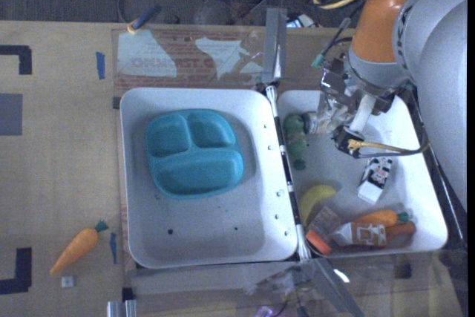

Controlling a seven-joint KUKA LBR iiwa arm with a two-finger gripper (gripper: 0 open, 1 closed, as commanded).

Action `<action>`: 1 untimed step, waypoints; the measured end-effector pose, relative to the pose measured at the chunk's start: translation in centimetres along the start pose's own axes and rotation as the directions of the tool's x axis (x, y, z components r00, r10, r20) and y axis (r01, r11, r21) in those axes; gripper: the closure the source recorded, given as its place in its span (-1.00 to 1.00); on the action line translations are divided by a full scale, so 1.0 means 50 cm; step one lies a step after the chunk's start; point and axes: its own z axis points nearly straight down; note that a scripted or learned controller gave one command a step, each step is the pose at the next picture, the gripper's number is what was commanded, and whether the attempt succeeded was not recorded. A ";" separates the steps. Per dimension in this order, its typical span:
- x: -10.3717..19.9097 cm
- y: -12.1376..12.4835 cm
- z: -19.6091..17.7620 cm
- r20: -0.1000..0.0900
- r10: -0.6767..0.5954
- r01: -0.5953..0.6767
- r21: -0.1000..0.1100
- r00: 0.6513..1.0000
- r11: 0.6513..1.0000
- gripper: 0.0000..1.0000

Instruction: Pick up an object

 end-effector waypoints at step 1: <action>0.149 -0.041 -0.061 0.000 -0.021 0.021 0.000 1.000 1.000 1.00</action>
